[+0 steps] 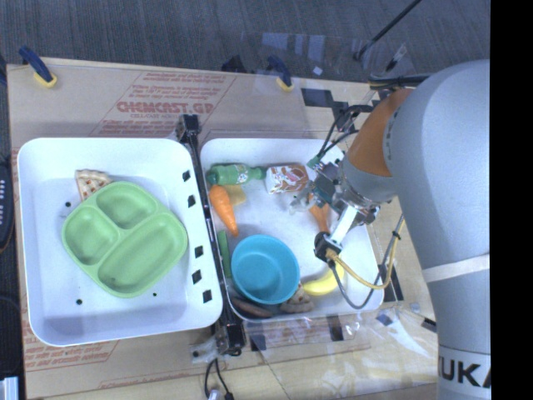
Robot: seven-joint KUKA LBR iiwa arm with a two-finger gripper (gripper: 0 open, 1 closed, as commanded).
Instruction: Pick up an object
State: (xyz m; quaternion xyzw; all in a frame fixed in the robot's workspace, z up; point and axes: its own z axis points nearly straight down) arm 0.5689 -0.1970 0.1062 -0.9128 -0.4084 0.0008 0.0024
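Orange and stubby: small orange piece (321,216) lying on the floor of the right bin (250,143), toward its right side, just below the gripper (316,196) and partly hidden by it. Hard to make out in shape; similar in colour to the longer carrot (223,209) on the bin's left side.

Gripper low over the upper right of that bin, at the end of the grey arm (441,182); open or closed, cannot tell, and nothing seen held in it.

Crowded all round: brown-and-white packet (286,177) just beside the gripper on the left, green item (233,174) along the far wall, blue bowl (265,269) filling the near middle, banana (321,286) against the near right corner. Bare white floor between carrot, packet and bowl.

More open room in the left bin (33,223): green divided plate (125,238) at centre, waffle piece (90,182) tucked at its far-left edge, clear white margin along the near wall.
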